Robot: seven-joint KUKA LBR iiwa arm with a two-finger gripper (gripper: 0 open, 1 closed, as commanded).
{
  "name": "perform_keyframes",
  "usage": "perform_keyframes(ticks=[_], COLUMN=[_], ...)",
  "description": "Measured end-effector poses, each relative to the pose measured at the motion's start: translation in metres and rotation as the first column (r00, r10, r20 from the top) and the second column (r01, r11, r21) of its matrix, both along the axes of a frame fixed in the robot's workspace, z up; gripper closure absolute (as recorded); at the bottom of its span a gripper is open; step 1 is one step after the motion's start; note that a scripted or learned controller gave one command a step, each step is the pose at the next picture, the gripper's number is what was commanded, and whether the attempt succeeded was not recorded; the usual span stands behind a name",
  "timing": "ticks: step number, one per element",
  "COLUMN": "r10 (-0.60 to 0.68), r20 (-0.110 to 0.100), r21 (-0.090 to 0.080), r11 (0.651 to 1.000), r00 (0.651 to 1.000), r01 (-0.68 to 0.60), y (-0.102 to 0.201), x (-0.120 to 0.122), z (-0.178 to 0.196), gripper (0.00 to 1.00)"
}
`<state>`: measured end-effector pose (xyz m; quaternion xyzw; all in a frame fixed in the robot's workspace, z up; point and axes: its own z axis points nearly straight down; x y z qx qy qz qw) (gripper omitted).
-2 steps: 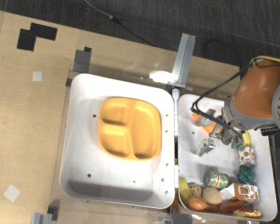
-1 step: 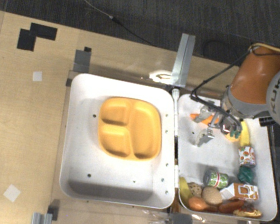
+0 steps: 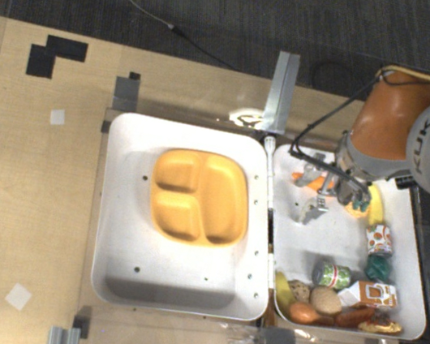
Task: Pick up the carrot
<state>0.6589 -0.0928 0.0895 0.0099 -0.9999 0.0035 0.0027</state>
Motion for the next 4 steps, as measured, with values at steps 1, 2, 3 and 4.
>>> perform_keyframes(ticks=[1, 2, 3, 4], r10=[-0.118, -0.547, -0.537, -0.648], r20=[-0.011, -0.008, 0.026, 0.009], r21=[0.004, 0.01, 0.015, 0.01], r11=[0.993, 0.837, 0.844, 0.761], r00=[0.993, 0.837, 0.843, 0.761], r01=[0.118, 0.547, 0.536, 0.648], y=[0.006, 0.015, -0.034, -0.037], x=[0.007, 0.002, -0.001, -0.002], z=[-0.001, -0.001, 0.148, 0.002], gripper=[0.0, 0.0, 0.0, 0.0])
